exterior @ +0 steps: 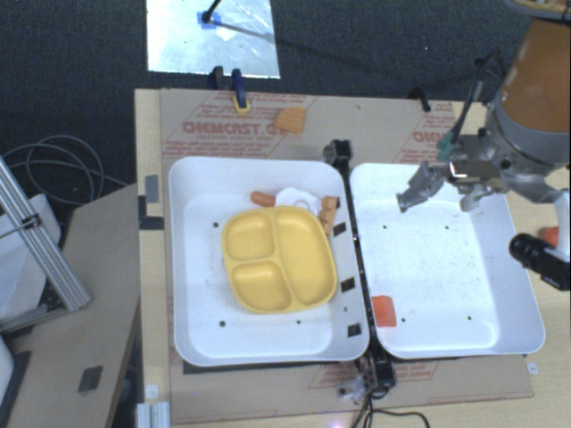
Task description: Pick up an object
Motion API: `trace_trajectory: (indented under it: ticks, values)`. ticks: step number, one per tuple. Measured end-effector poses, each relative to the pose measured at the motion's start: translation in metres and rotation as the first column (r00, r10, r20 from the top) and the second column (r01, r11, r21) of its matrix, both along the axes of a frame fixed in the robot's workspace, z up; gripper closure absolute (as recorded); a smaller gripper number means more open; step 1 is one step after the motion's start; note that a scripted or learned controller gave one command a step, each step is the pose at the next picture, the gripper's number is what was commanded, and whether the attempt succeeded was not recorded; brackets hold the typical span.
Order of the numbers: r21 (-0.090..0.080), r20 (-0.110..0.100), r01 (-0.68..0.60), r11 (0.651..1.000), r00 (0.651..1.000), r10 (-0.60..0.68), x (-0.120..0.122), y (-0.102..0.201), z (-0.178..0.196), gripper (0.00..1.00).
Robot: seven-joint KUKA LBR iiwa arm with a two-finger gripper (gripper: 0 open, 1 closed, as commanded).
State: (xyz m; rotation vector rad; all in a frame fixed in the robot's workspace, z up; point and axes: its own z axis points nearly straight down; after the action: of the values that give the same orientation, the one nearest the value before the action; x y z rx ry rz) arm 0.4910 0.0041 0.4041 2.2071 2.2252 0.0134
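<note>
the gripper [446, 190] is seen at the right of the frame, over the upper part of the right bin [500, 333], carried on the grey arm [535, 69] with its orange band. two fingers [416, 192] are spread apart, one toward the bin's upper left and one nearer the middle, and nothing is seen between them; they are released. the spread is judged to be a readiness for a grasp not yet made.

the nearest thing to be picked is judged to be the orange block [383, 310], which lies flat on the floor of the right bin, near its lower left corner and close to the wall shared with the left bin [192, 239]. it is well apart from the gripper, lower in the frame.

in the left bin a yellow tray [278, 261] with three compartments lies near the middle, open side up. just above it a small sausage [263, 199] is seen, beside a white piece [299, 201], and a tan piece [328, 212] stands near the shared wall. these are crowded against the tray, so a clean grasp there is judged harder.

outside the bins, an orange piece [290, 119] rests on the table [196, 127] in the upper middle of the frame.

a drop toward the block would bring the fingers near the bin wall, which is judged the main risk.
</note>
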Motion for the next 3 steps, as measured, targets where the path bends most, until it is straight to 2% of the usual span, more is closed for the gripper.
trace_trajectory:
  ticks: [1,3]
  values:
    - [-0.001,-0.008,0.004,1.000,1.000,-0.004,-0.0006,-0.0017,-0.0048,0.00]
    - [-0.001,-0.008,0.004,1.000,1.000,-0.004,-0.0006,-0.0017,-0.0048,0.00]
